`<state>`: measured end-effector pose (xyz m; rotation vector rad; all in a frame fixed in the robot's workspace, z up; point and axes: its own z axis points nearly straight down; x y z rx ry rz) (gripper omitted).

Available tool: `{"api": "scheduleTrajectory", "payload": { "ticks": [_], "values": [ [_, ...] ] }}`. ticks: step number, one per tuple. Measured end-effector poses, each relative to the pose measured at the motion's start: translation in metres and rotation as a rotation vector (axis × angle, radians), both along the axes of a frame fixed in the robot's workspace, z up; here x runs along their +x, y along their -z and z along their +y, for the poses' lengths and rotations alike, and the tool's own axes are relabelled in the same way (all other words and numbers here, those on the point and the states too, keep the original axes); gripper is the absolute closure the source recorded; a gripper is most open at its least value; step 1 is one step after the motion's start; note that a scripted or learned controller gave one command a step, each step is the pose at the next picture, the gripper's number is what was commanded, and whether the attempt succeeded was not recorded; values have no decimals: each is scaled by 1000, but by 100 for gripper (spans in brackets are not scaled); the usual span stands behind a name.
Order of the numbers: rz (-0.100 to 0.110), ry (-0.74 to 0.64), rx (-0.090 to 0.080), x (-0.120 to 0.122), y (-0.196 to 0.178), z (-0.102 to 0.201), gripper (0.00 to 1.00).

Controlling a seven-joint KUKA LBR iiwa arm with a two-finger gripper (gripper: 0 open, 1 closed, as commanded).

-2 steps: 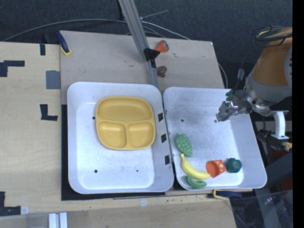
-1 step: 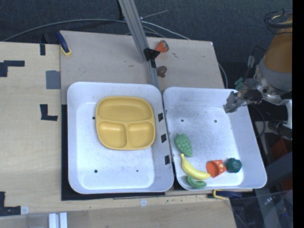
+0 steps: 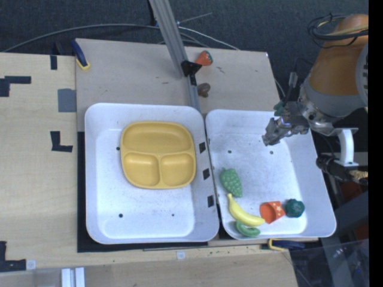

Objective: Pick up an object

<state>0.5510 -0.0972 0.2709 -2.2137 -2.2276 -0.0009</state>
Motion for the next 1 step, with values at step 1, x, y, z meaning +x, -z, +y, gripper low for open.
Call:
{"api": "scheduleTrajectory", "payload": {
  "ticks": [1],
  "values": [
    [3,-1,0,-10,20,57,100]
  ]
}}
